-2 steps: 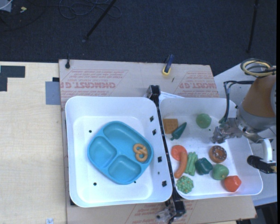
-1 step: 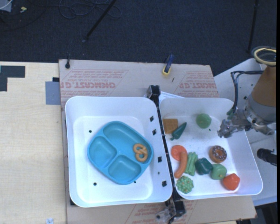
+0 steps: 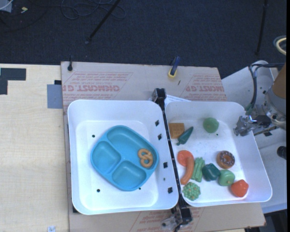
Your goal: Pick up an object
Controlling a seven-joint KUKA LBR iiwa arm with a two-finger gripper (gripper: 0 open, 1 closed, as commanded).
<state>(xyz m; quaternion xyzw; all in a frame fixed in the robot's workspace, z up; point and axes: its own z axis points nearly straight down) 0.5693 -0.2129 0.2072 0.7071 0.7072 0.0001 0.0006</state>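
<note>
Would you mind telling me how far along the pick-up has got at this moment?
Done: nothing lifted yet; the toy foods, like the green ball and donut, lie in the right bin. In hand: the gripper sits at that bin's right rim, holding nothing visible. Left: reaching an item, grasping and raising it.

Dark blue carpet floor (image 3: 150, 28) fills the far side, strewn with black cables (image 3: 82, 4). The pale wooden counter (image 3: 24, 163) carries a brown cardboard sheet (image 3: 121, 83) with printed lettering. Light is even.
</note>
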